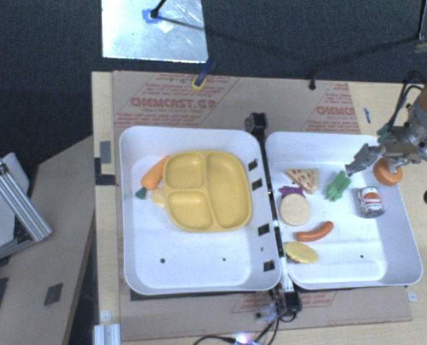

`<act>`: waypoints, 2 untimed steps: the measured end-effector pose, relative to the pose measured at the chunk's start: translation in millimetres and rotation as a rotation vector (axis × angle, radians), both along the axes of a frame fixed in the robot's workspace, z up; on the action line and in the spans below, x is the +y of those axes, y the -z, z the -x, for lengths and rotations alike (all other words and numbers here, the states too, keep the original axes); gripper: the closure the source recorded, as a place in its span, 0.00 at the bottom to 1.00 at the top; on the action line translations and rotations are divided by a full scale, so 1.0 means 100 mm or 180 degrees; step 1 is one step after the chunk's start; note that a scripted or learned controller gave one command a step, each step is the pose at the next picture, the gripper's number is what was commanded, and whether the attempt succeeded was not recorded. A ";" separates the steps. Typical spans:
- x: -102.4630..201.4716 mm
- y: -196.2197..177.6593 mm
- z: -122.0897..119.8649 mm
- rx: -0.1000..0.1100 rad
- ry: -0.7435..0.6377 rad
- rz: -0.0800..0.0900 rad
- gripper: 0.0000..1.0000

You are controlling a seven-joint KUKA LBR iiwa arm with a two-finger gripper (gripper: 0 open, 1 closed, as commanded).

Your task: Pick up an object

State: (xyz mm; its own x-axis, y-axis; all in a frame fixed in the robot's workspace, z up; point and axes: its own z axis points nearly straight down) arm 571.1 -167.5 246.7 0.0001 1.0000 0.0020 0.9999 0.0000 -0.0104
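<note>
The gripper [360,162] hangs over the right bin [397,264] near its far right side, just beside the green toy [337,185]; whether its fingers are spread or closed cannot be told from this angle; nothing visibly sits between them; an orange round piece [388,172] lies by the wrist, perhaps touching it; a small can [371,202] stands nearby; the yellow tray [203,190] fills the left bin [149,264].
</note>
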 end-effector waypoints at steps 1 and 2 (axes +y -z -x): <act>0.00 -0.07 -0.02 -0.0037 -0.0009 0.0008 0.00; 0.00 0.54 -0.08 -0.0024 -0.0006 0.0004 0.00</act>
